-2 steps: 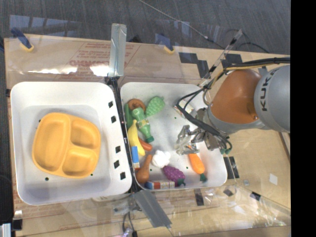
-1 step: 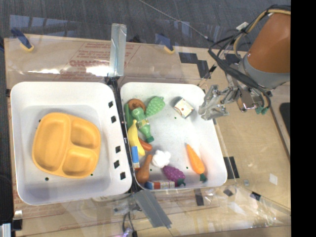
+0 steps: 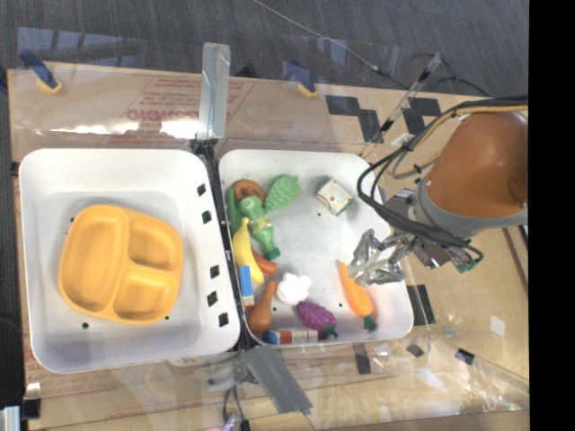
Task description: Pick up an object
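Gripper [image 3: 373, 263] sits low at right bin's [image 3: 395, 173] right side, fingers spread open with nothing between them. Carrot [image 3: 356, 294], orange with a green tip, lies just beside it toward the near right corner. Left bin [image 3: 108, 164] holds a yellow tray [image 3: 121, 263]. Both bins sit on a tan bench [image 3: 269, 106] under clear film; dark floor beyond.
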{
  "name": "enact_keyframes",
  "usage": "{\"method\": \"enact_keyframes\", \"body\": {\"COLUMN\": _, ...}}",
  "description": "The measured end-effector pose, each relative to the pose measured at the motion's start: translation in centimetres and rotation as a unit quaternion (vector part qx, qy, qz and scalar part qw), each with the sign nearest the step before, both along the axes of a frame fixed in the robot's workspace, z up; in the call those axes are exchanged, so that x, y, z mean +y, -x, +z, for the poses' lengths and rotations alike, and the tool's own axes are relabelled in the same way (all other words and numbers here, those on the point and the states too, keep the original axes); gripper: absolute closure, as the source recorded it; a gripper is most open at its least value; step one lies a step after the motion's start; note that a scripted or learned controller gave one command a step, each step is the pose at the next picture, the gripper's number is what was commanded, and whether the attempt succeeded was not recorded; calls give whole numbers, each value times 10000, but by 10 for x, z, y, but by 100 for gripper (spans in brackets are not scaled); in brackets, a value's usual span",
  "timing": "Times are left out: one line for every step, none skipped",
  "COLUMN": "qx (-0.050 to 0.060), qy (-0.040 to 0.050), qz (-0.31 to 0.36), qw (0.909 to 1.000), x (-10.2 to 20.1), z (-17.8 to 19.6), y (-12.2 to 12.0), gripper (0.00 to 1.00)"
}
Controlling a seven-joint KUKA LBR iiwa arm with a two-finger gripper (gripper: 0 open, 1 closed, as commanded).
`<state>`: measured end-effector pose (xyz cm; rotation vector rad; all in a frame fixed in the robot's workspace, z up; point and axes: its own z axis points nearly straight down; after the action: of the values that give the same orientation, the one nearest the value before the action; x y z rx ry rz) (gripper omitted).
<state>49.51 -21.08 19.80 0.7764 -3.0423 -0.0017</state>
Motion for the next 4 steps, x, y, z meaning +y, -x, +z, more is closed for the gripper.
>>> {"method": "enact_keyframes", "body": {"qx": -14, "qy": 1, "qz": 9, "qw": 10000, "x": 1, "z": 1, "y": -1, "gripper": 0}}
{"method": "enact_keyframes", "body": {"qx": -25, "qy": 1, "qz": 519, "qw": 9986, "x": 1, "z": -106, "y": -20, "gripper": 0}}
{"method": "enact_keyframes", "body": {"qx": -62, "qy": 22, "qz": 485, "qw": 9988, "x": 0, "z": -12, "y": -77, "gripper": 0}}
{"method": "enact_keyframes", "body": {"qx": -6, "qy": -7, "qz": 1269, "qw": 9919, "x": 2, "z": -107, "y": -43, "gripper": 0}}
